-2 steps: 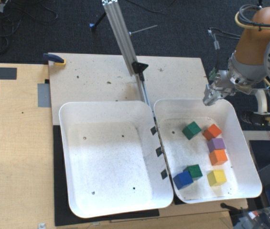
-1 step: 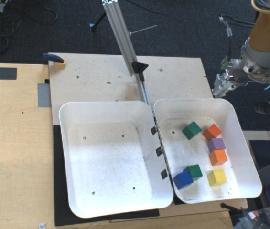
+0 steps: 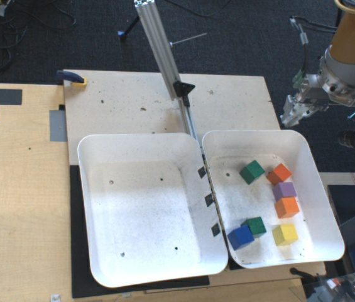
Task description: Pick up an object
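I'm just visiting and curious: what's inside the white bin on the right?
The right bin holds seven small blocks: two green, two orange, one purple, one yellow and one blue. None looks stacked; the floor under each is covered.

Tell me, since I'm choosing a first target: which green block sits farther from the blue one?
The green block at the right bin's top; the other green block touches the blue block.

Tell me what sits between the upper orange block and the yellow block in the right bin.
In the camera view, a purple block and a second orange block sit in a column between the upper orange block and the yellow block.
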Tool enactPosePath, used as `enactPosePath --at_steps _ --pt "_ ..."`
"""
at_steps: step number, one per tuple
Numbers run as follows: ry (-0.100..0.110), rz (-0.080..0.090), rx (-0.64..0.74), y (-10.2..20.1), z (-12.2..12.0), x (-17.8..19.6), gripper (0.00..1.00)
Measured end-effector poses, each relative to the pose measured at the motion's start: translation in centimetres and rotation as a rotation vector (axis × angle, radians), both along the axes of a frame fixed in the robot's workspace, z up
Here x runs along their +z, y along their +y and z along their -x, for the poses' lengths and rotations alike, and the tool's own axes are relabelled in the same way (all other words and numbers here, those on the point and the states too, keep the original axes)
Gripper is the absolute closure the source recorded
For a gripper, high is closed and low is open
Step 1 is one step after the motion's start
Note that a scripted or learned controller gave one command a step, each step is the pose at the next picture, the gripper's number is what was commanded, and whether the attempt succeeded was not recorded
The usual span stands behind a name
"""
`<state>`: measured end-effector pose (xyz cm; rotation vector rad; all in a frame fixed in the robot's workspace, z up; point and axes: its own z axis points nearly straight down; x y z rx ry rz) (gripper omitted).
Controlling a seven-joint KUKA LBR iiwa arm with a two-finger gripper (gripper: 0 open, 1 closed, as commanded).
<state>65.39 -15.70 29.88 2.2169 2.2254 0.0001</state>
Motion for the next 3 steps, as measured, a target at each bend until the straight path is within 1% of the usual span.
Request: enactPosePath --at_steps 1,2,3 --pt "0.005 -0.003 0.000 5.2 0.7 -2.0 1.00" --pt "0.005 -0.003 0.000 10.3 0.8 -4.1 1.00" --pt "0.005 -0.003 0.000 15.4 1.8 -4.2 1.00"
